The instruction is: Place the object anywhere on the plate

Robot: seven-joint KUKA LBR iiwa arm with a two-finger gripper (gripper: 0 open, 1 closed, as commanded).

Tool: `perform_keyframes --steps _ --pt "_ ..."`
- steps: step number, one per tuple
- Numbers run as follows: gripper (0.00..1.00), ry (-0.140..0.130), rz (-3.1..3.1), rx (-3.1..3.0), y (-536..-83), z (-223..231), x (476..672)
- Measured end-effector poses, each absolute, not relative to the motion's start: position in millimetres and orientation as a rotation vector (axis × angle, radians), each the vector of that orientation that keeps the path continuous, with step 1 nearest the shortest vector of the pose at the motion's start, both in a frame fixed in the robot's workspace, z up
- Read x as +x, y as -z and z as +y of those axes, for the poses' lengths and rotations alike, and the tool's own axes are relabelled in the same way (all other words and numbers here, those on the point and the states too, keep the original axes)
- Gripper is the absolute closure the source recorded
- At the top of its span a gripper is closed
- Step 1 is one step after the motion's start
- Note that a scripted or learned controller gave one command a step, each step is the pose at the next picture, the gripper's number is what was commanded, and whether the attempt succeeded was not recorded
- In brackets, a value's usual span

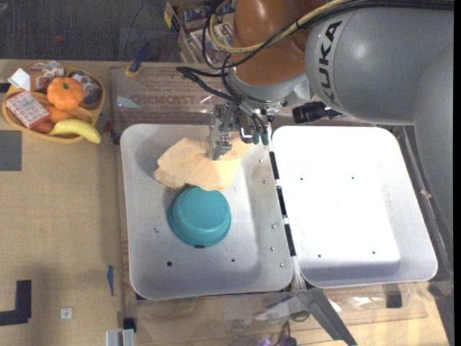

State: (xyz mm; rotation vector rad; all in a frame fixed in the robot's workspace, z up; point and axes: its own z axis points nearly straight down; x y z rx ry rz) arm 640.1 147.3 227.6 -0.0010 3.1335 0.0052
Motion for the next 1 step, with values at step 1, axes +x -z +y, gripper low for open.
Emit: perform_keyframes --steps 1 --pt "0.0 -0.006 3.133 0.0 -228.1 147.2 640.2"
